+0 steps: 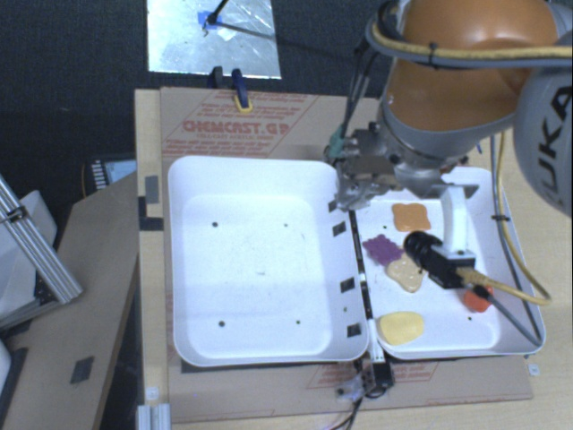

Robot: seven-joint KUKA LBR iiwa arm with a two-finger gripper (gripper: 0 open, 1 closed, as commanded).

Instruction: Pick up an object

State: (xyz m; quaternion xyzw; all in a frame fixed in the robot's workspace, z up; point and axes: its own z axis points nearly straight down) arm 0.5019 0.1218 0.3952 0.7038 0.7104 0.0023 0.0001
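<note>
The right bin holds several small things. An orange square piece lies near its middle, with a purple piece below and to the left of it. A cream piece sits just under the purple one. A yellow oval rests at the bin's front left corner, and a red-orange piece lies at the front right, partly behind a yellow cable. My gripper hangs over the back left corner of the right bin, by the wall between the bins, left of the orange piece. Nothing shows between its tips.
The left bin sits beside the right one on a cardboard sheet. A shiny metal plate lies behind the bins. The big orange-banded wrist overhangs the right bin's back half. Aluminium rails stand at the far left.
</note>
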